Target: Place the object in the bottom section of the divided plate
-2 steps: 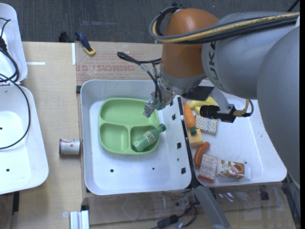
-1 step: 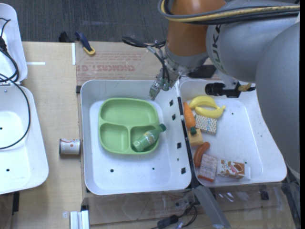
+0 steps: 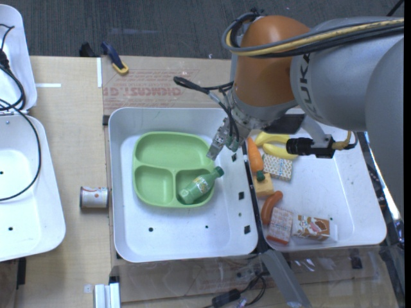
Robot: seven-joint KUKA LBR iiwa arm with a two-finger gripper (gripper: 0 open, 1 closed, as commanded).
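We observed the green bottle lying tilted in the lower-right section of the divided plate, presumably released there. The gripper, just above it near frame centre, stood slightly open, holding nothing. The smooth green plate had 3 compartments.
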